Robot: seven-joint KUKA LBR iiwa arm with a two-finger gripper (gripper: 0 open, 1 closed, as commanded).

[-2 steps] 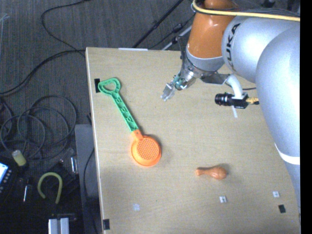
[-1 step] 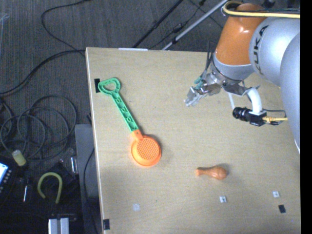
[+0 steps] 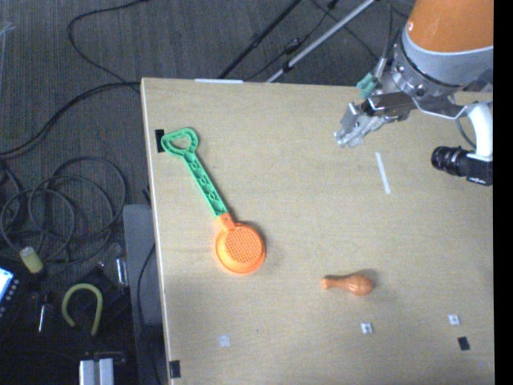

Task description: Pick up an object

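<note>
Nearest the camera, small dark and pale marks (image 3: 366, 327) dot the lower edge of the bench (image 3: 304, 191), a plain tan surface with no visible bin walls. Just above them, at about five o'clock from the bench's middle, lies a small orange-tan drumstick-shaped toy (image 3: 349, 283), its thin end pointing toward nine o'clock and its bulb toward three. It lies apart from everything else.

Toward eight o'clock from the middle lies a strainer toy (image 3: 213, 203): a round orange sieve head low down, joined to a green perforated handle that runs up toward eleven o'clock and ends in a looped tip near the bench's left edge. It lies flat and untouched.

Farther back, at about two o'clock, a thin white stick (image 3: 383, 172) lies on the surface, nearly upright in the view and slightly slanted.

Beyond it, at the far right, the claw (image 3: 350, 133) hangs over the bench below the arm's orange band and grey wrist. Its metal tip points toward seven o'clock. Whether the claw is apart or together I cannot tell. Nothing is seen held in it, and it is well apart from both toys.

Off the bench on the left, dark floor carries coiled black cables (image 3: 64, 207).
</note>
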